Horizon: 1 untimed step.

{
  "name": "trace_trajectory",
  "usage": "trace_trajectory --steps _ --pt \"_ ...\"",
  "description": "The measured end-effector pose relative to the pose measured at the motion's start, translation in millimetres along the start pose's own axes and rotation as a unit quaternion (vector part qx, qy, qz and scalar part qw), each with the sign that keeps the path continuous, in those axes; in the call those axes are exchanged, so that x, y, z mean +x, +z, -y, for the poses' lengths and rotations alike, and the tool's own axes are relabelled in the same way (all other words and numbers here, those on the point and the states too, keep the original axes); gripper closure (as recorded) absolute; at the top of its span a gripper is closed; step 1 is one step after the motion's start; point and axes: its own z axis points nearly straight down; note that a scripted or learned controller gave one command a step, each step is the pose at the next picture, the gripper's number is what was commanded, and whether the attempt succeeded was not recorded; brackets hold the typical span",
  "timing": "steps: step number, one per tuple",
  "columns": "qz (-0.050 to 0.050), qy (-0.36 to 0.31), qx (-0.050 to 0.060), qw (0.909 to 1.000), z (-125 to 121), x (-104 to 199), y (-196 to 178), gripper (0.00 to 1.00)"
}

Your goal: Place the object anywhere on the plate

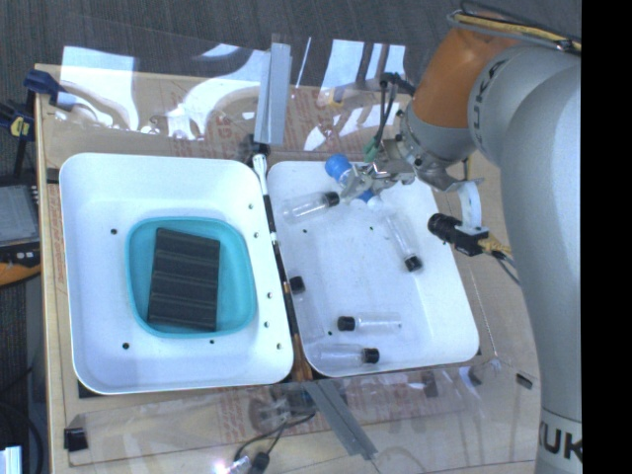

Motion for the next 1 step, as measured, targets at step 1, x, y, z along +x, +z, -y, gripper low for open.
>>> trace_trajectory --steps 1 --pt "0.000 -0.051 0.001 0.9987 56.8 83.7 19.4 1.00"
